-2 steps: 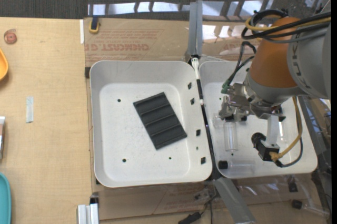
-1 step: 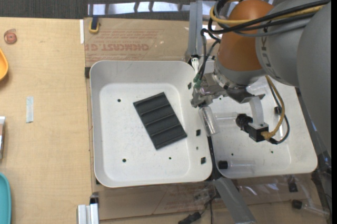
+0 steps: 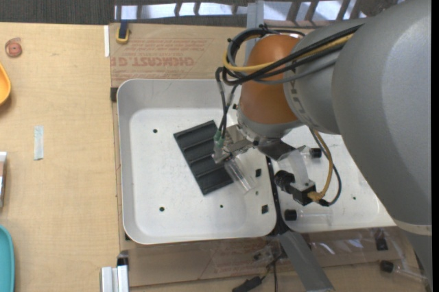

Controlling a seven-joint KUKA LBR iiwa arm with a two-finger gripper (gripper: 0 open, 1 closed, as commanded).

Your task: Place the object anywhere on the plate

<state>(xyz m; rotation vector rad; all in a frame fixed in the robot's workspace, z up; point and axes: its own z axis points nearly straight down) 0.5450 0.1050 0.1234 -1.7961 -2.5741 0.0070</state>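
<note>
I am over the left bin (image 3: 137,167), my gripper (image 3: 230,159) low at the right edge of the black ribbed plate (image 3: 204,157). I cannot tell its state, nor see any object held. I judge the placing step underway; next calls for confirming something rests on the plate.

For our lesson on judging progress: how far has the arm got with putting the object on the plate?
Done: nothing visibly placed. In hand: the tool sits at the right edge of the flat black ribbed rectangular plate in the left white bin. I cannot make out an object between its fingers. Left: setting the object on the plate.
</note>
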